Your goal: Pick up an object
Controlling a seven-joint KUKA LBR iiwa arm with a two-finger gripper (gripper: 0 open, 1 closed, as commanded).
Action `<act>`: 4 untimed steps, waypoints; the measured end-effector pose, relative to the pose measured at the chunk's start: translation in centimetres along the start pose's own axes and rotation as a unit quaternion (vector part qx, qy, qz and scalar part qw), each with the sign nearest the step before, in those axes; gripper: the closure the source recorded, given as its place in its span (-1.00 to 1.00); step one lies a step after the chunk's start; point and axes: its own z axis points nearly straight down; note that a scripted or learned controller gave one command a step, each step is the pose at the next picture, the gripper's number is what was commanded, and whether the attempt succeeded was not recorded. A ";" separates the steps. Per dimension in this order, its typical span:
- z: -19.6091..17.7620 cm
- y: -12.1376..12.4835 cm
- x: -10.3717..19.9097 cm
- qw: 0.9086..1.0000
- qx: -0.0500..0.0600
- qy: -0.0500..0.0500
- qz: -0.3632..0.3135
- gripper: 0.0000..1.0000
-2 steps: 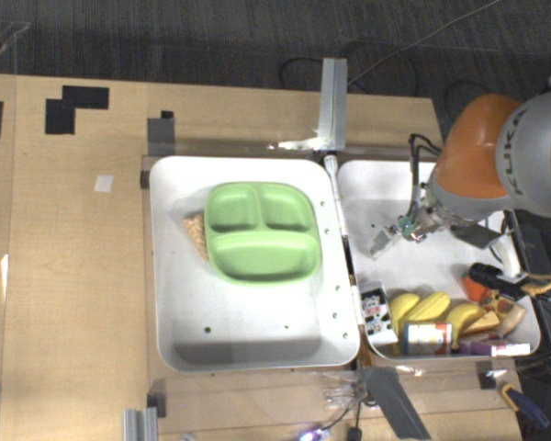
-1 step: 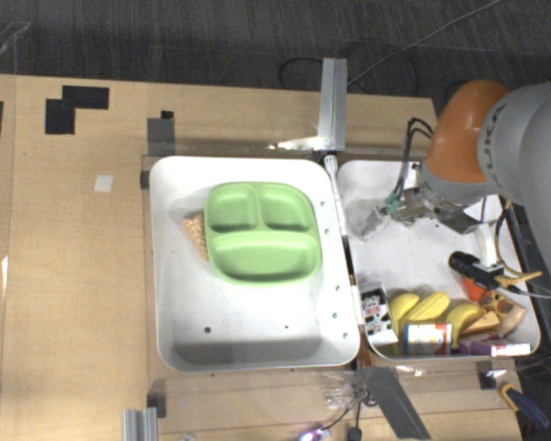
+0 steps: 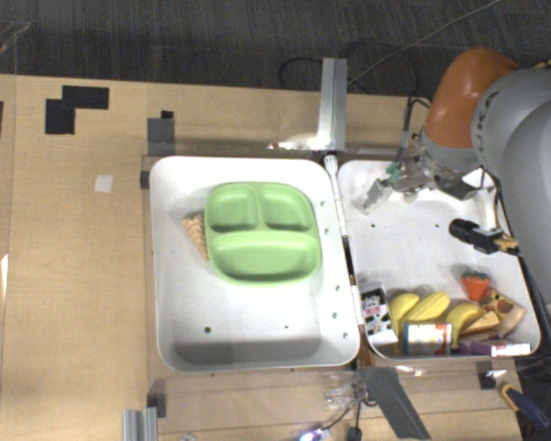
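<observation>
We see the gripper (image 3: pixel 378 194) at the right bin's (image 3: pixel 422 237) upper left, fingers slightly parted, grasping nothing; the banana bunch (image 3: pixel 433 310) lies at lower right, long axis across the frame; a green tray (image 3: pixel 260 231) occupies the left bin (image 3: pixel 179 274).

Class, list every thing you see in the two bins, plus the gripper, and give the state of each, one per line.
Green plate: lying flat in the left bin, covering a tan item at its left edge.
Bananas: lying in the right bin, near corner.
Can: on its side, against the bananas.
Orange toy: resting beside the bananas.
Gripper: over the right bin's far end, holding nothing visible.
</observation>
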 end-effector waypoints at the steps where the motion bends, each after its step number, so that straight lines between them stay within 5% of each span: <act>1: -5.5 -1.2 -0.2 0.991 -0.001 -0.001 0.135 -1.00; 2: -5.5 -1.2 -0.1 0.991 -0.001 -0.001 0.134 -1.00; 3: -0.3 -10.4 2.7 0.994 -0.005 -0.002 0.112 -1.00; 4: -0.1 -3.4 1.5 1.000 -0.006 -0.003 0.030 -1.00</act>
